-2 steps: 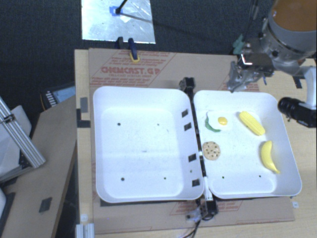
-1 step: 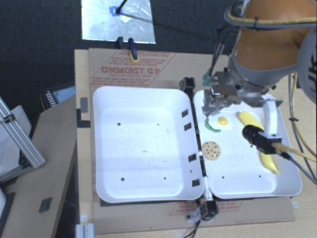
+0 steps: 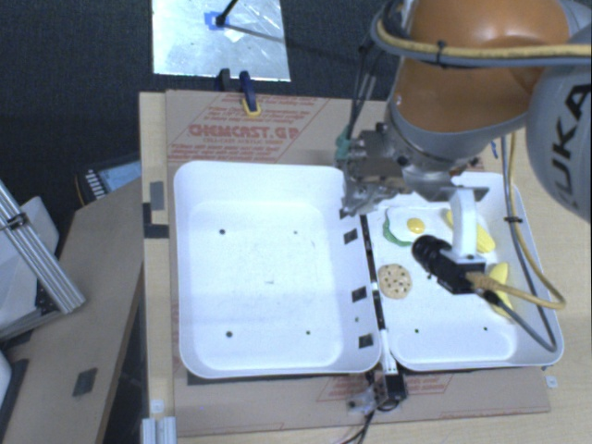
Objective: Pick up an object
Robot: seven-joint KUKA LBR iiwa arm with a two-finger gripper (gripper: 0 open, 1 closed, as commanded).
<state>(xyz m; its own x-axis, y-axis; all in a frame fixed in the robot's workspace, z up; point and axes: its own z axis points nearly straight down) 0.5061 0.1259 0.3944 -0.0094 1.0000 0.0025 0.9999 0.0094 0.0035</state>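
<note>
Objects: we count a fried-egg toy (image 3: 407, 224), a cookie (image 3: 395, 280) and a yellow piece (image 3: 484, 240), all lying on the floor of the bin at 3 o'clock (image 3: 444, 339).
Layout: the fried-egg toy sits at 12 o'clock of the cookie, near but not touching it; the yellow piece is at 3 o'clock of the fried-egg toy, partly hidden by the arm.
Tool: the tool (image 3: 359, 200) hangs at 10 o'clock of the fried-egg toy, over the seam where the two bins meet. We cannot tell whether it is spread or pressed together, and we see nothing carried in it.
Done: in our judgement nothing yet, since every object rests in the bin.
Left: we judge the whole pick remains, namely lining up over one object, coming down, closing and lifting.
Bin at 9 o'clock (image 3: 268, 276): a shallow white tray with a few small dark spots on its floor.
Tabletop (image 3: 106, 313): brown, carrying a printed cardboard sheet (image 3: 245, 129) under both bins, held by a clamp (image 3: 248, 92) at 12 o'clock.
Room: a dark backdrop, a shiny foil sheet (image 3: 222, 26) at 12 o'clock and a metal rail (image 3: 37, 262) at 9 o'clock.
</note>
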